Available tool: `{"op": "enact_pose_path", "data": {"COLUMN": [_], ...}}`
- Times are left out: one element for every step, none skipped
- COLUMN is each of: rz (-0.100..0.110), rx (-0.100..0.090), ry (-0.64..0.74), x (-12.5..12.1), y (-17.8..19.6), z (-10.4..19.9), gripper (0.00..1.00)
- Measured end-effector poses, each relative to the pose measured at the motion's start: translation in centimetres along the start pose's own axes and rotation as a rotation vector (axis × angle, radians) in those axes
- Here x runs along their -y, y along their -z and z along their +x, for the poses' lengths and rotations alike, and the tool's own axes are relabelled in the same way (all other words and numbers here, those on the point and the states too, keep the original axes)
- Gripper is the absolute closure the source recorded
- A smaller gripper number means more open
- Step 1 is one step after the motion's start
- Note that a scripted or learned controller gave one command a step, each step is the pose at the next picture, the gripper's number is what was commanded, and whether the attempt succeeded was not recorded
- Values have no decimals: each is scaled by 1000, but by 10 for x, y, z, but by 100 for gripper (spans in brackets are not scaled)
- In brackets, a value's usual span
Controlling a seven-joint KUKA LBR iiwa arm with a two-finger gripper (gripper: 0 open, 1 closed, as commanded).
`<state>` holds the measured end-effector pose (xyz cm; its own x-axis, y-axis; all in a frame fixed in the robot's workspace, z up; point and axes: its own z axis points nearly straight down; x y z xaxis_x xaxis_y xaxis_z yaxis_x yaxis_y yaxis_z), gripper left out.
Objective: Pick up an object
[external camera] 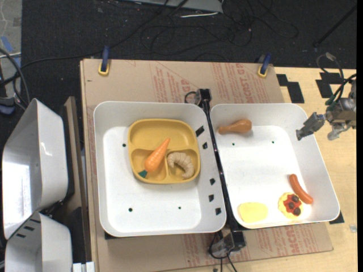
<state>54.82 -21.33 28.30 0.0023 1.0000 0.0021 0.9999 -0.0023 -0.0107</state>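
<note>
My gripper (323, 128) hangs at the right rim of the right bin (266, 152), open, with nothing between its fingers. In that bin a brown drumstick (235, 127) lies near the back, well left of the gripper. A red sausage (300, 188), a small yellow pizza slice with dark toppings (292, 204) and a flat yellow piece (252, 211) lie along the front. The left bin (113, 197) holds a yellow divided plate (139, 134) with an orange carrot (157, 155) and a pale shrimp (181, 163) on it.
A black clip rail (212, 152) runs between the two bins. Both bins rest on a cardboard sheet (170, 78) held by two yellow clamps at the back. White boxes (34, 152) stand at the far left. Cables lie on the dark floor behind.
</note>
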Motion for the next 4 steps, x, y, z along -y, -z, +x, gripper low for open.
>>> {"op": "enact_pose_path", "data": {"rz": [-11, -7, -6, -7], "rx": [3, 1, 1, 2], "ry": [4, 3, 1, 1], "x": [-2, -6, -12, -22], "y": [6, -40, -100, -153], "z": [1, 7, 2, -1], "gripper": [0, 0, 0, 0]}}
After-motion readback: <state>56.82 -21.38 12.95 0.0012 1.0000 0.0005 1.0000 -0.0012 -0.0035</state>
